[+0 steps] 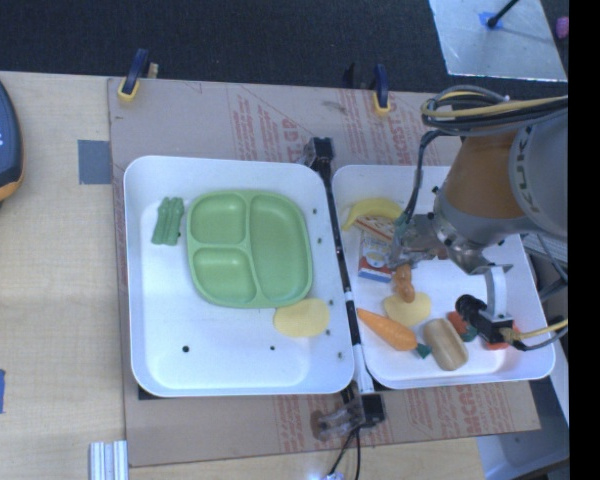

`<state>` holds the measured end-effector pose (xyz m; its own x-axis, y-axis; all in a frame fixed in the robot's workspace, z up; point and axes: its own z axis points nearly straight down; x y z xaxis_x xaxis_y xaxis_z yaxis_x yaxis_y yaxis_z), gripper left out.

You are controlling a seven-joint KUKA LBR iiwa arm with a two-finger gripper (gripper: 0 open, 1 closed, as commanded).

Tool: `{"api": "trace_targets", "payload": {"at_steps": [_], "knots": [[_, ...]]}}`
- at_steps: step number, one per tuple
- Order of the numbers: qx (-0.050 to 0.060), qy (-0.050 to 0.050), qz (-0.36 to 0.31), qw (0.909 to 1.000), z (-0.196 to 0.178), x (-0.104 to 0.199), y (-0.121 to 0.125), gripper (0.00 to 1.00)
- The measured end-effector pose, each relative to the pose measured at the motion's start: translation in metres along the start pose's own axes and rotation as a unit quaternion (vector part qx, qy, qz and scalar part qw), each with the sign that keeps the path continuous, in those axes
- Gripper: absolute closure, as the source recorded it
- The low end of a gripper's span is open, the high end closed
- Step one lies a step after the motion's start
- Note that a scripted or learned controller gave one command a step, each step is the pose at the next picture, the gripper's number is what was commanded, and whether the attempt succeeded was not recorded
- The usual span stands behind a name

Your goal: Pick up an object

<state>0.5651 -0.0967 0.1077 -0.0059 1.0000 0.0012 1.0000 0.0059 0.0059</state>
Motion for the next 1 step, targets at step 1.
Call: {"api": "trace_targets", "payload": {"at_steps": [1], "knots": [[0.000,0.001,-0.002,1.0000,-0.0955,0.0631,0.0061,1.00]]}}
